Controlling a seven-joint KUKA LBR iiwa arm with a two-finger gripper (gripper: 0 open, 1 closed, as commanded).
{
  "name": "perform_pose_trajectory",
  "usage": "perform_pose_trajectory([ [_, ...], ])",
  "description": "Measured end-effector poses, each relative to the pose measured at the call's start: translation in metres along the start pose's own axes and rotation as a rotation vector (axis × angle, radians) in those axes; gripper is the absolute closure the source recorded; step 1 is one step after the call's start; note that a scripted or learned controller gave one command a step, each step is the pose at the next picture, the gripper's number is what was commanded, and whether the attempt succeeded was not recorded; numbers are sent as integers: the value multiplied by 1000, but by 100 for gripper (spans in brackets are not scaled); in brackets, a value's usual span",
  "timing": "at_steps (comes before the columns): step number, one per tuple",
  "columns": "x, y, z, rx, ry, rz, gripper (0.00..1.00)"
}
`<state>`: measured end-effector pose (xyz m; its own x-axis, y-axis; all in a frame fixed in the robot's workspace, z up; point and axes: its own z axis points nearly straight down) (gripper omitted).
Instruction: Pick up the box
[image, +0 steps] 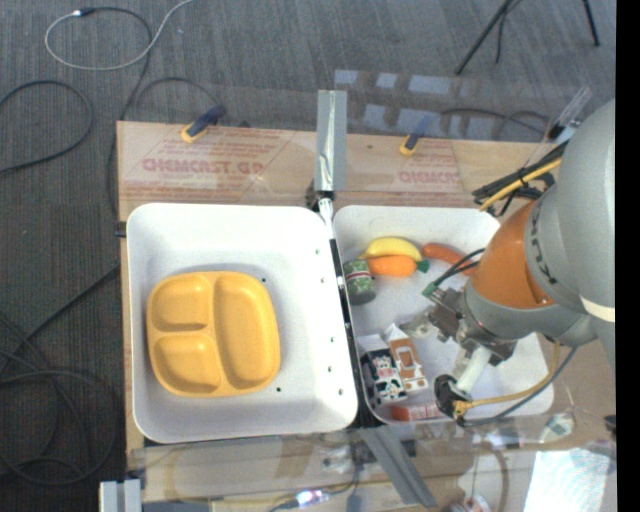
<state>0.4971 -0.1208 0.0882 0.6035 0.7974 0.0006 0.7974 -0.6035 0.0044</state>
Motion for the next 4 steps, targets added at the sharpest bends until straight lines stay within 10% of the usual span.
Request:
perform_pose_trajectory([
  [1,6,-16,-1,-6,4,501,0],
  [2,-18,92,-135,5,-8,457,0],
  [3,-37,12,-1,6,0,456,0],
  [4,-37,11,-10,9,-2,455,100],
])
